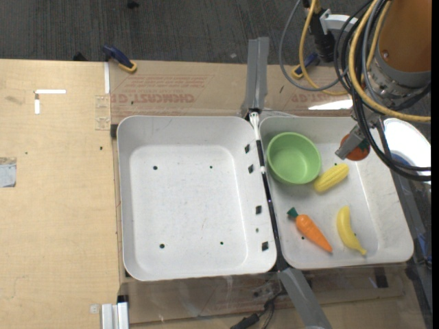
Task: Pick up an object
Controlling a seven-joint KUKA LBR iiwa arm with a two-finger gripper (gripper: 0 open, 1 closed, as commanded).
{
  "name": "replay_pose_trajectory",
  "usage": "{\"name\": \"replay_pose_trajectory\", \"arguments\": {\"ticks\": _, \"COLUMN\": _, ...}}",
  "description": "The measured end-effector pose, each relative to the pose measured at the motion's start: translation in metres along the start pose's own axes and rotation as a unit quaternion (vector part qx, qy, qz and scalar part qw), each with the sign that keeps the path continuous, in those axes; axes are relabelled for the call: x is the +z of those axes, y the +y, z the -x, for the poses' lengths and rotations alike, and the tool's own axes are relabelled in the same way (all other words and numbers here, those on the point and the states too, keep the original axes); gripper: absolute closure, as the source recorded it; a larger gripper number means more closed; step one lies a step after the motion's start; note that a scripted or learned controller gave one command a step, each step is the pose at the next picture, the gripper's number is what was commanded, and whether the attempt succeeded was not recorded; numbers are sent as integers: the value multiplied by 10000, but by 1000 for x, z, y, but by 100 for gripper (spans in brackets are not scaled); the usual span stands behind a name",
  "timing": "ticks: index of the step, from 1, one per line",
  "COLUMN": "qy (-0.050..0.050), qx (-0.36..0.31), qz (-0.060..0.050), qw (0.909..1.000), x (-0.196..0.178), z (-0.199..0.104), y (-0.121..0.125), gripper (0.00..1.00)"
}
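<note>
Camera view: claw (pixel 353 144) above right bin (pixel 384 252).

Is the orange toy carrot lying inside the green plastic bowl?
No, the orange toy carrot lies on the floor of the right white bin, apart from the green plastic bowl and nearer the camera than it.

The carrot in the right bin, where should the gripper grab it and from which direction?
Probably from straight above, fingers closing across the thick orange middle of the carrot. It lies flat and diagonal, green top toward the bowl, with bare floor on both long sides and the banana apart.
</note>
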State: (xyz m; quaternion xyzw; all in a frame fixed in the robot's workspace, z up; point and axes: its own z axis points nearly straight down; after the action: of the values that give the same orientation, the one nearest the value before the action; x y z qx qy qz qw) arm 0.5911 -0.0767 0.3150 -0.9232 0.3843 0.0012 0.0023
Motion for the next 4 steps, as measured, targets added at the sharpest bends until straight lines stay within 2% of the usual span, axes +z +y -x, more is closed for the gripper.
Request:
{"name": "replay_pose_trajectory", "arguments": {"ticks": 1, "qy": -7, "qx": -142, "qz": 5, "qw": 9999, "x": 65, "z": -45, "y": -32, "gripper": 100}}
{"name": "replay_pose_trajectory", "arguments": {"ticks": 2, "qy": 7, "qx": -2904, "qz": 8, "qw": 9569, "x": 104, "z": -53, "y": 10, "gripper": 100}}
{"name": "replay_pose_trajectory", "arguments": {"ticks": 3, "qy": -6, "qx": -1492, "qz": 4, "qw": 9888, "x": 79, "z": -37, "y": -10, "gripper": 100}}
{"name": "replay_pose_trajectory", "arguments": {"ticks": 4, "qy": 7, "qx": -2904, "qz": 8, "qw": 9569, "x": 116, "z": -40, "y": 17, "gripper": 100}}
